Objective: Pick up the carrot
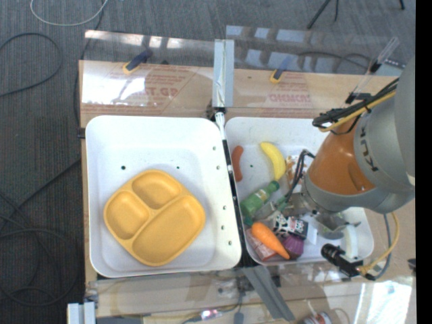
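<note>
The carrot (270, 239) is orange and lies at a slant in the front of the right bin (251, 138), partly on a pink and purple packet (264, 253). The arm's orange band (335, 169) hangs over the bin's right half. Below it the gripper (299, 214) sits low in the bin, just right of and behind the carrot, beside a small black and white item (290, 227). The wrist hides most of the gripper. I see nothing held in it.
A yellow banana (273, 159), a red sausage (237, 163) and a green bottle (260, 198) lie in the right bin behind the carrot. The left bin (115, 133) holds a yellow divided plate (154, 216). A metal divider (223, 73) stands behind the bins.
</note>
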You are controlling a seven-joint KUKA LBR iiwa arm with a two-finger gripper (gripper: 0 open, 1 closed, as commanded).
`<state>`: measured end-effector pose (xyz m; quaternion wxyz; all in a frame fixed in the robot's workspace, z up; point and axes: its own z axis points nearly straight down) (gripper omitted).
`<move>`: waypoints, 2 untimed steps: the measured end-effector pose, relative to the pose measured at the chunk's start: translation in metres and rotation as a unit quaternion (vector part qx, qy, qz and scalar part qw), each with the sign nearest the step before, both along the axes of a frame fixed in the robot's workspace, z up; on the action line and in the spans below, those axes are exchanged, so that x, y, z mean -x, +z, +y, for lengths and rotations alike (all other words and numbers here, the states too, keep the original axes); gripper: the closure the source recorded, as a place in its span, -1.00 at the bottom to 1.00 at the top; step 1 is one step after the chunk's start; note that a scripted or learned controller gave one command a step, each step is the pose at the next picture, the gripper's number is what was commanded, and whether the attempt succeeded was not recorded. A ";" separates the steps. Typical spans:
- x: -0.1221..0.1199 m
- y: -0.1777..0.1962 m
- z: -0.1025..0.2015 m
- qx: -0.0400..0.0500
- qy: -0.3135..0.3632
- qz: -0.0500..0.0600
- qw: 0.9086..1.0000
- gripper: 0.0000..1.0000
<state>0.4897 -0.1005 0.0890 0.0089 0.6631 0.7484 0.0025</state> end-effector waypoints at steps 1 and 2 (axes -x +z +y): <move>0.000 0.000 -0.005 0.000 0.112 0.001 0.994 -1.00; 0.000 0.000 -0.006 -0.002 0.106 0.001 0.994 -1.00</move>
